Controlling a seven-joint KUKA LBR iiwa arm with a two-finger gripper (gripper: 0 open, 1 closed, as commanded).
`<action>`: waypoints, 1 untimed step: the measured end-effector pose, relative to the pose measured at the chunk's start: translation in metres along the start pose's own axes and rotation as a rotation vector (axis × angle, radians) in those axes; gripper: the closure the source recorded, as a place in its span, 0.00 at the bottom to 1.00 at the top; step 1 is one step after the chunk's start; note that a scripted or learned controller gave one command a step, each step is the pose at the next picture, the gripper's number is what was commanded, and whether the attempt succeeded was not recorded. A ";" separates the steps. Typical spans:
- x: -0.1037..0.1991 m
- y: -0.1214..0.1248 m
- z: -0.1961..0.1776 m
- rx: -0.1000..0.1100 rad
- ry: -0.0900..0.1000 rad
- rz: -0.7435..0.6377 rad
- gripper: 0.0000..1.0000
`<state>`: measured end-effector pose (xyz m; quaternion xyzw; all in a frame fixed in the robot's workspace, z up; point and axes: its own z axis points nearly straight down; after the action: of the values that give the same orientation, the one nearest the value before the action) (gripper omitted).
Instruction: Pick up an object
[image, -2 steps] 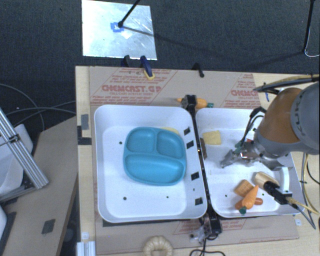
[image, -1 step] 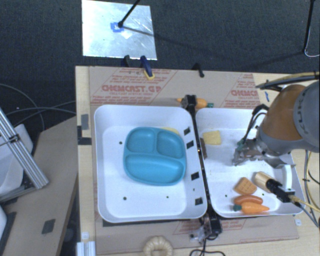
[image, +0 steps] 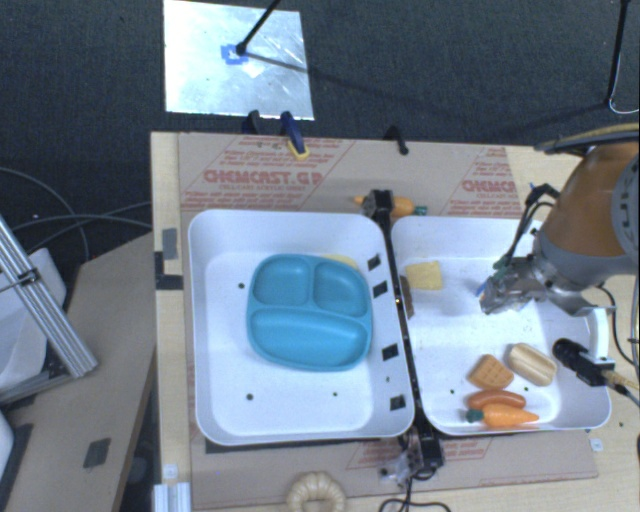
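Note:
My gripper (image: 497, 296) hangs over the middle of the right bin (image: 455, 400), its metal fingers pointing left and down with nothing visibly between them. A pale yellow block (image: 424, 276) lies to its left near the bin's inner wall. Near the bin's front lie a waffle-like brown piece (image: 490, 373), a tan bread roll (image: 531, 364) and an orange carrot (image: 503, 410). The left bin (image: 215, 400) holds a blue divided plate (image: 306, 310).
A small yellow thing (image: 402, 207) lies on the cardboard behind the bins by the black divider clamp. A blue-and-yellow clamp (image: 292, 134) sits at the cardboard's back edge. A beige ring (image: 320, 492) lies in front of the bins.

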<state>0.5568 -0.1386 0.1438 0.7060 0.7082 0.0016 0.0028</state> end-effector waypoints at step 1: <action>0.003 -0.006 -0.060 0.000 0.000 -0.001 1.00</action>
<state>0.5507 -0.1359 0.2040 0.7057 0.7085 0.0018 0.0027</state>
